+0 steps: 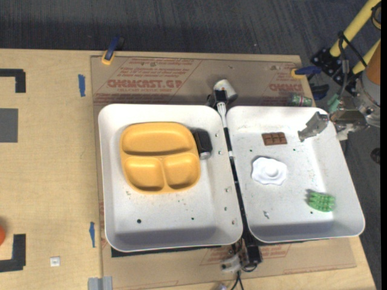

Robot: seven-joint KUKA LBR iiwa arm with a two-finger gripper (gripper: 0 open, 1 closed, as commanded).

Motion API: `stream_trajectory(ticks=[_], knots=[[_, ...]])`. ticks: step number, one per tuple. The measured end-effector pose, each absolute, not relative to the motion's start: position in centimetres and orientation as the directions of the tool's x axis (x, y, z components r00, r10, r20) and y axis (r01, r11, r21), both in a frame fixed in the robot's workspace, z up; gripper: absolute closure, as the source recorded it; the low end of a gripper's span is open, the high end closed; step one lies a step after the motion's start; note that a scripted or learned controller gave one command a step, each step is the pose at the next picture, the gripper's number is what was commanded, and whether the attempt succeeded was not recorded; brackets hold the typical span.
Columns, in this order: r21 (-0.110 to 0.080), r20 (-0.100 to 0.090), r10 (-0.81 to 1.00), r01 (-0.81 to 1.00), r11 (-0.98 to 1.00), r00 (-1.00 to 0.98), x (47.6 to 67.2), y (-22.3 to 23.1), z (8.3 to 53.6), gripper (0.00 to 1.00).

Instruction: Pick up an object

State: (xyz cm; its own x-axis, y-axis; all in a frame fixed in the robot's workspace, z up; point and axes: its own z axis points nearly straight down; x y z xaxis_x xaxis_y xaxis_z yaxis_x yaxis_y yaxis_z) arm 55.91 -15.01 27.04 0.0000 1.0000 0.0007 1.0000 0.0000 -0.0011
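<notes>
The right bin (289, 223) holds a brown chocolate-bar piece (274, 139) near its far side, a white fried-egg shape (268, 171) in the middle and a green ridged piece (321, 201) near the right wall. The left bin (115, 180) holds a yellow divided tray (160, 156) with a small black object (202, 142) against the tray's right edge. My gripper (313, 127) hangs over the right bin's far right corner, right of the chocolate piece and apart from it. Nothing is visibly held in it.
Both bins sit on a cardboard sheet (151, 77) clamped to the wooden bench. A small white-and-black fitting (223, 91) sits at the far end of the seam between the bins. Cables and a yellow hose (358, 18) crowd the upper right by the arm.
</notes>
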Motion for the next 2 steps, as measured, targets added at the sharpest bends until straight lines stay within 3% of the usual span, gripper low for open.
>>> stream_trajectory(ticks=[1, 2], knots=[[-0.001, 0.001, 0.988, 0.988, -0.158, 0.158, 52.9, -15.2, 11.0, 0.00], [-0.010, 0.025, 0.959, 0.959, -0.283, 0.283, 56.0, -19.1, 8.6, 0.00]])
